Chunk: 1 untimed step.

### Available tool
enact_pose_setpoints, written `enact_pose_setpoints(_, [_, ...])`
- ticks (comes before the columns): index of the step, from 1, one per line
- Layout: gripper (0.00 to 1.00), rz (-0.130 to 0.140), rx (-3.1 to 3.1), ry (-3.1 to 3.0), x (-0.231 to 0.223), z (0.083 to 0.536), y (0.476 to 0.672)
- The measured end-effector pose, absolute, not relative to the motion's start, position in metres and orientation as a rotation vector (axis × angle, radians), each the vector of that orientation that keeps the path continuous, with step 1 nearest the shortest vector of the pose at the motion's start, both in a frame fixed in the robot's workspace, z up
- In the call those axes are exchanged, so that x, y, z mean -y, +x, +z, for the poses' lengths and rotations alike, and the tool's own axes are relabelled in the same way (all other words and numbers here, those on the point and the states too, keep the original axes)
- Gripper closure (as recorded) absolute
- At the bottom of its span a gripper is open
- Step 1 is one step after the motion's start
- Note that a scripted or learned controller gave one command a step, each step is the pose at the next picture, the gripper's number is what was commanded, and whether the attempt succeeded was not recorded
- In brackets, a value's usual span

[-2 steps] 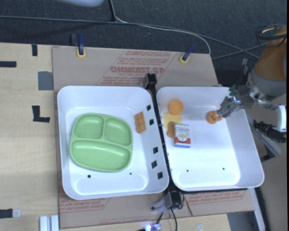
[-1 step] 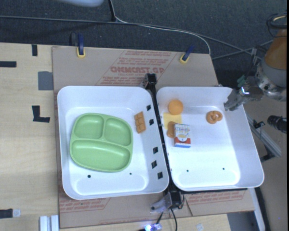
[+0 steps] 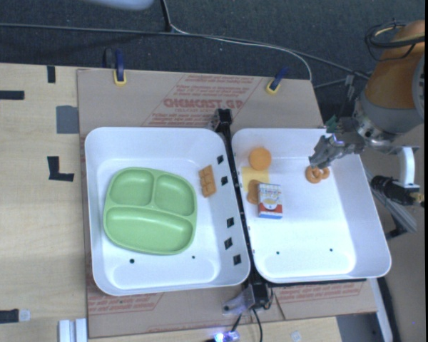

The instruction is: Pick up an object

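My gripper [image 3: 322,159] hangs over the right bin [image 3: 342,248] near its far right side. Just below its tip, a small brown ring-shaped piece [image 3: 315,174] lies on the bin floor, and whether the gripper touches it is unclear. Further left in that bin are an orange ball [image 3: 260,157], a yellow slice [image 3: 251,177], a small brown piece [image 3: 253,192] and a small printed box [image 3: 269,201]. The left bin [image 3: 157,269] holds a green divided plate [image 3: 150,210] and an orange cracker-like piece [image 3: 207,181].
The two bins meet at a black divider [image 3: 233,198]. The arm's grey and orange body [image 3: 396,84] stands at the right, beyond the bin's rim. Cables [image 3: 221,41] cross the dark floor behind the bench.
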State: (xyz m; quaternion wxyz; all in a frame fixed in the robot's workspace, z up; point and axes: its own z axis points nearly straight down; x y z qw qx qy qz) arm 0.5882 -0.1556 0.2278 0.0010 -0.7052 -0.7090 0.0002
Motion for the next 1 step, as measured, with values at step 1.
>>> enact_pose_setpoints(1, [1.00,0.000,2.226,-2.213,0.1009,0.2334,0.5683])
